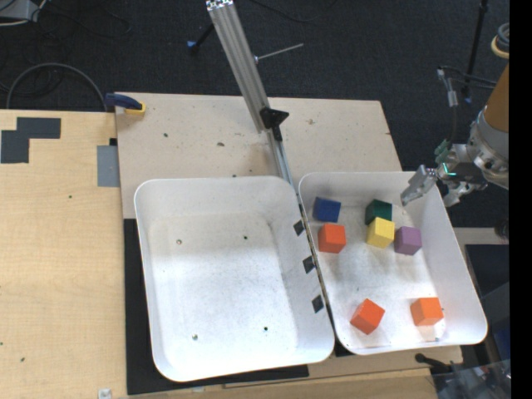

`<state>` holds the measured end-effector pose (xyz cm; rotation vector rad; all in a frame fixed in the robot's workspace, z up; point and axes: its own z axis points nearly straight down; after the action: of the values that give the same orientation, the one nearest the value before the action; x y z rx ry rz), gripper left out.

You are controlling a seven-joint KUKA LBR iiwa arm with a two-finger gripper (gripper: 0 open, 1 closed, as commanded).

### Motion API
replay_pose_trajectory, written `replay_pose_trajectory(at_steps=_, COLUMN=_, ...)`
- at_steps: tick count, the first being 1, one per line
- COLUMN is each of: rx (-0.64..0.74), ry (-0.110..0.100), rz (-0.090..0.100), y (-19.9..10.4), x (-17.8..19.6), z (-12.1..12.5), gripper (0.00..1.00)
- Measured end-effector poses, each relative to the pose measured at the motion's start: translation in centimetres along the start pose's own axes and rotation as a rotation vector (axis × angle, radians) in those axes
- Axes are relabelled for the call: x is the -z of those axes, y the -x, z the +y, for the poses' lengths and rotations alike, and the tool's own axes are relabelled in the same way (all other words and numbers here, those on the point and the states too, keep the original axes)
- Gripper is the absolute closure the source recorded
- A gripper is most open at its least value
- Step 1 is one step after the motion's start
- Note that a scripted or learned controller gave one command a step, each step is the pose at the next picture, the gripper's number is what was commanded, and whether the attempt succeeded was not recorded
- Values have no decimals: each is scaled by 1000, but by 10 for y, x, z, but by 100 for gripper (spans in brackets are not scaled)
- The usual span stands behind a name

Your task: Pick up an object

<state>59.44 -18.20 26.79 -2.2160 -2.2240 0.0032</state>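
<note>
jaws (418, 185) hanging over right bin's (465, 289) far-right rim, can't tell open or shut, nothing seen held, w/ purple cube (407, 240) nearest, touching yellow cube (381, 232) & close to wall, so prob could clip rim or nudge both.

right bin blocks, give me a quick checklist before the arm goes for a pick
1. Targets present: ok. Right bin holds blue, green, yellow, purple and three orange blocks.
2. Gripper over the bin: ok, at its upper right rim, above the blocks.
3. Jaws free of a block: ok, none between them.
4. Jaws open: cannot tell.
5. Room around the nearest target: not ok. Green, yellow and purple sit crowded together.
6. Isolated option: ok. The two lower orange blocks stand apart.
</note>
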Motion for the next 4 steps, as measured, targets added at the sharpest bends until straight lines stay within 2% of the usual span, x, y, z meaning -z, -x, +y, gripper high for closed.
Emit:
replay_pose_trajectory(at_steps=3, rx=0, ry=0, rz=0, y=0, x=0, z=0, gripper=0)
replay_pose_trajectory(at_steps=4, rx=5, ry=0, rz=0, y=0, x=10, z=0, gripper=100)
